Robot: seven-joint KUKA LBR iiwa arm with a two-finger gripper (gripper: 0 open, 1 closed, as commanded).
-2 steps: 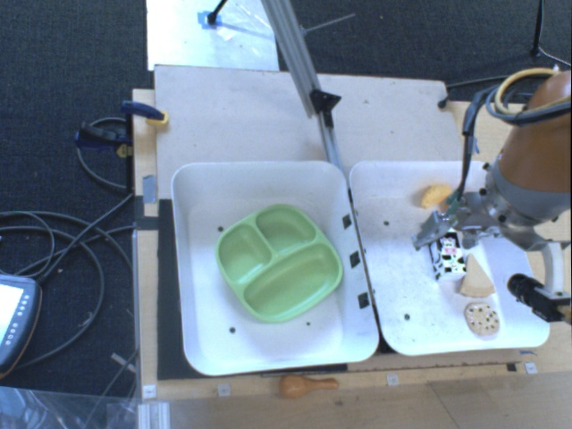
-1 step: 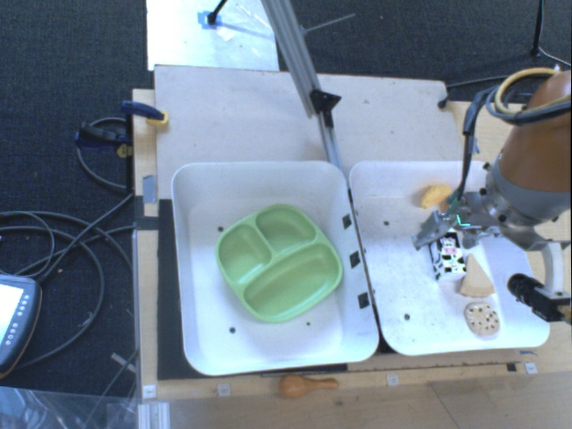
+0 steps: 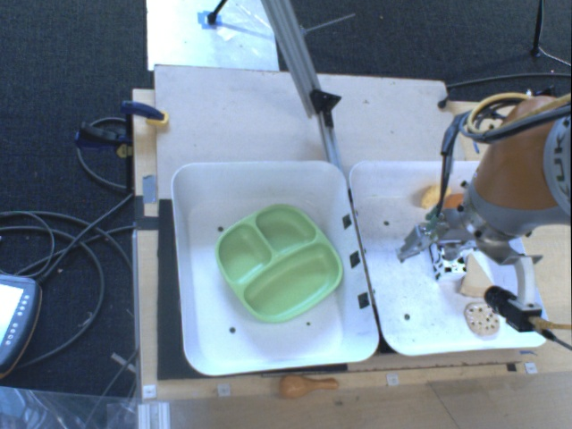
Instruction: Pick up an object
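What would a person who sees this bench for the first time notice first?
Most likely the green divided plate, lying alone in the left white bin. Next comes the grey and orange arm, reaching in from the right, with its gripper low over the right bin, where a few small pale objects lie close to it.

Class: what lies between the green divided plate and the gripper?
In the camera view, between green divided plate and gripper: the bins' adjoining walls with black marks, then bare bin floor.
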